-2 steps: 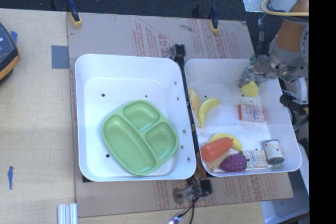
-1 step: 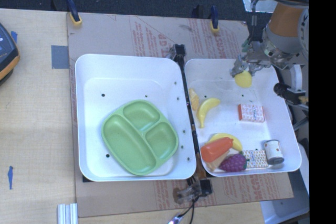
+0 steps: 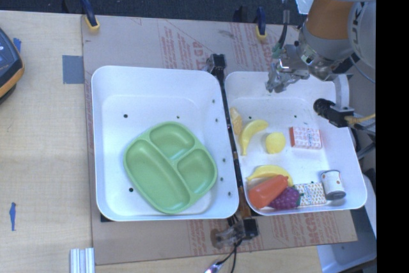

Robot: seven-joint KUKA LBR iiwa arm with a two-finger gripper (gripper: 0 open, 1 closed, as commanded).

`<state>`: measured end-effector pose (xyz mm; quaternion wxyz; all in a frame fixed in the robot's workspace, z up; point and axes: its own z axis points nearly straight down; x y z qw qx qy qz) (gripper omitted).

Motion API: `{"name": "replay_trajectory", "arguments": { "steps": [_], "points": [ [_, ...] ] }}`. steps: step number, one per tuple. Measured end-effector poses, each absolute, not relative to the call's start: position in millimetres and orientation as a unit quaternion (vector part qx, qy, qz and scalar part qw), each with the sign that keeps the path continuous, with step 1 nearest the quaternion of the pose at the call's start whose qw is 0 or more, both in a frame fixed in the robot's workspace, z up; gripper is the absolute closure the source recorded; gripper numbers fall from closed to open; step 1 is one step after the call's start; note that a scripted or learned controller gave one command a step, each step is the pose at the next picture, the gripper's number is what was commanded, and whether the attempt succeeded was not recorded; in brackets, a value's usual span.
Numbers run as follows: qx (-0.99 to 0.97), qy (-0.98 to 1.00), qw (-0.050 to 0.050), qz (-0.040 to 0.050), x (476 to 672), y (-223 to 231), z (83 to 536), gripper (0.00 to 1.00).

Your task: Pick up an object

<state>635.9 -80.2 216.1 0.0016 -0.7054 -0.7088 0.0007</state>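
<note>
My gripper (image 3: pixel 278 84) hangs over the far rim of the right bin (image 3: pixel 348 137), with nothing visible in it. Below it in that bin lie a yellow banana (image 3: pixel 251 133), a small yellow ball-like fruit (image 3: pixel 275 142) and a little red-and-white box (image 3: pixel 305 137). Nearer the front edge are a second banana (image 3: pixel 268 172), an orange-red carrot-like toy (image 3: pixel 267 190), purple grapes (image 3: pixel 285 199), a flat patterned box (image 3: pixel 313 192) and a small can (image 3: pixel 331 184) on its side. A pale yellow piece (image 3: pixel 236 119) rests against the bin's left wall.
The left bin (image 3: pixel 115 93) holds a green divided plate (image 3: pixel 169 166). A black clip (image 3: pixel 217 63) sits where the bins meet at the back, and blue clamps (image 3: pixel 89 13) pin the cardboard. A black part of the arm (image 3: pixel 332 112) overhangs the right bin's right side.
</note>
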Motion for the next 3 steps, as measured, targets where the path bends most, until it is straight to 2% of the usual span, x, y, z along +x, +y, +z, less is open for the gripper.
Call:
{"name": "replay_trajectory", "arguments": {
  "steps": [1,2,3],
  "points": [
    [-0.706,-0.709,0.002,0.0013,635.6,-80.9,215.8,0.0],
    [-0.706,-0.708,0.002,0.0024,579.4,-98.8,132.8,0.0],
    [-0.706,-0.709,0.0,0.0021,610.3,-94.2,91.5,0.0]
  ]
}}
